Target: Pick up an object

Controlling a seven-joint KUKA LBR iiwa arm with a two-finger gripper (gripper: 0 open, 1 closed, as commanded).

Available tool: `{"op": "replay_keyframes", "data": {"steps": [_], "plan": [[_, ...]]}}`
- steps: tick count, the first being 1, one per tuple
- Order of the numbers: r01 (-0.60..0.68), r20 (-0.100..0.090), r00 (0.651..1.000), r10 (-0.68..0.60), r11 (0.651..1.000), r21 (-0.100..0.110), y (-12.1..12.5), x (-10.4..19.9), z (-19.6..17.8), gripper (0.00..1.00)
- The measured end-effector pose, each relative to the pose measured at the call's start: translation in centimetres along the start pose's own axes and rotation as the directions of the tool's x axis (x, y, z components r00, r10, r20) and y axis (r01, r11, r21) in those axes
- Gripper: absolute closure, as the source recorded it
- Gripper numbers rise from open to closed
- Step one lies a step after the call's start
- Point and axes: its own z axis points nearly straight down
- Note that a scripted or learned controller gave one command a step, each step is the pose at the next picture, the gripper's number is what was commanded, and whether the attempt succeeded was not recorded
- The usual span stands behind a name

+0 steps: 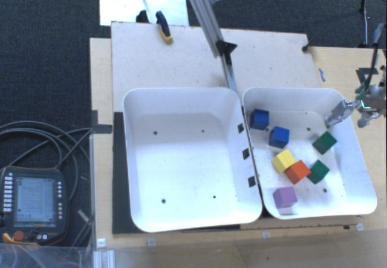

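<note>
Reaching in from the right edge, the gripper [338, 114] hangs over the far right corner of the right bin [354, 191], with one grey finger [336, 115] slanting down toward the bin's rim; how wide it stands I cannot tell, as the view is too small and blurred there. Nothing shows between the fingers. The nearest object is a dark green cube [325, 142], lying just near and a little left of that fingertip, apart from it. A second green cube [318, 171] sits nearer still, touching an orange cube [297, 171], which in turn presses against a yellow cube [283, 160]. Two blue cubes lie farther left: one [259, 118] by the far left wall of this bin, the other [279, 137] just near and right of it. A purple cube [285, 198] rests by the near wall, well apart from the gripper. The left bin [142, 106] stands beside it, their rims touching.
</note>
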Motion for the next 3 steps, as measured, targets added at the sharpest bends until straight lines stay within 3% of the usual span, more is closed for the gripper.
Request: {"op": "replay_keyframes", "data": {"steps": [1,3], "plan": [[0.0,0.001,1.0,0.0,1.0,-0.003,0.1,0.0,-0.2,0.0],[-0.001,-0.001,1.0,0.001,1.0,0.003,0.3,0.4,12.2,0.0]]}}
